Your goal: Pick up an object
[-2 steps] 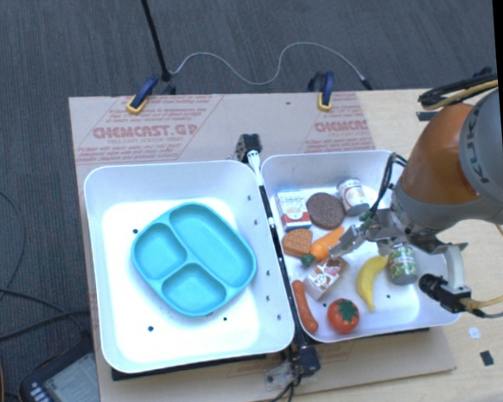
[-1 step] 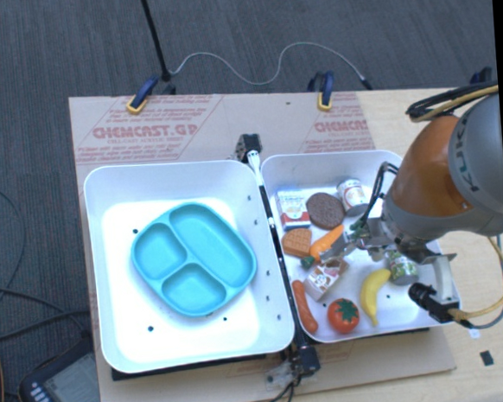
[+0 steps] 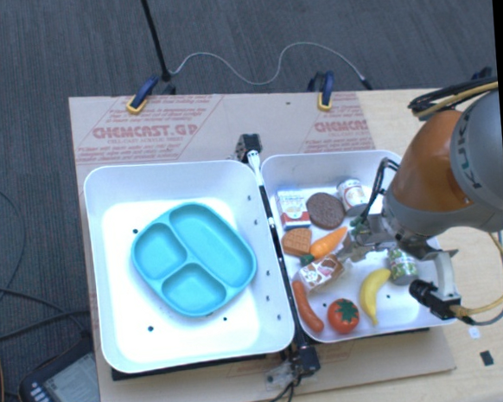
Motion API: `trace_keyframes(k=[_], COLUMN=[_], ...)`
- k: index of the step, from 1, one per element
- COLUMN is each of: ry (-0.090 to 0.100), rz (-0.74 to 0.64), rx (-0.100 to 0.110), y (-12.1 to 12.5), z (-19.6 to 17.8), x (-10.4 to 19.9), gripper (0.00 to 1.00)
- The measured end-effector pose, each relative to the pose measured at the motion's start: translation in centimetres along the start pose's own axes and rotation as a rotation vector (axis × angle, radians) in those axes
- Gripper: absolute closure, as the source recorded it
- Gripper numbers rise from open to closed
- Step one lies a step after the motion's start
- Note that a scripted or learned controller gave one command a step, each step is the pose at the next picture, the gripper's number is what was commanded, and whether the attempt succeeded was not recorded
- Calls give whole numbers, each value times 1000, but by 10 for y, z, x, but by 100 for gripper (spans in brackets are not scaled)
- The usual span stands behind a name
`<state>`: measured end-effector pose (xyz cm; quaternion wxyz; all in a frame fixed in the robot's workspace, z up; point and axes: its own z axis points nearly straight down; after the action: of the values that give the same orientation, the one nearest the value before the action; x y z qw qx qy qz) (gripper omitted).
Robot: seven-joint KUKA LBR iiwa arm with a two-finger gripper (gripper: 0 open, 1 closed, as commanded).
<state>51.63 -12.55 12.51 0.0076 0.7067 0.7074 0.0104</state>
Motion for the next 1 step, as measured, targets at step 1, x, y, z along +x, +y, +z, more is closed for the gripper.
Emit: trace_keyframes(k=[1], ry=[0], rz=[0], rx=[1], y=[0], z=[0], x=[0], gripper=[0])
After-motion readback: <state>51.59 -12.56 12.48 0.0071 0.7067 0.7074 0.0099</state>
